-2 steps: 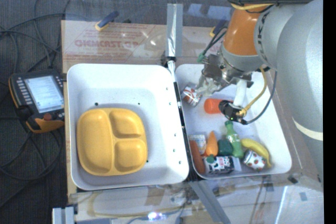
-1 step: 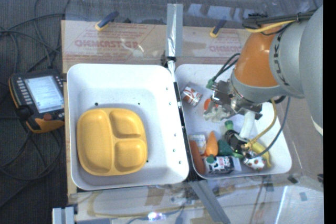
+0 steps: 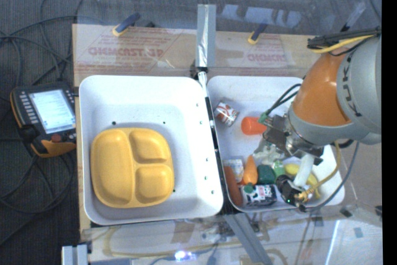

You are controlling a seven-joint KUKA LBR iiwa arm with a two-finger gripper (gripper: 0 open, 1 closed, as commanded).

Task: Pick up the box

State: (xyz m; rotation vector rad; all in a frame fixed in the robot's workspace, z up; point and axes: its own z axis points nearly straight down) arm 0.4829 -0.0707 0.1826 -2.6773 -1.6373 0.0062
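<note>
Looming highest over the right bin, the grey-and-orange arm hangs its tool above a crowded corner; we cannot tell whether the tool is wide or narrow. We take the small black-and-white box at the bin's front edge as the target. It lies apart from the tool, hemmed by a carrot and a green block. To do this well, we judge the tool should shift toward that edge, straddle the box's narrow sides and drop straight, sparing the neighbours. A yellow plate sits in the left bin.
</note>
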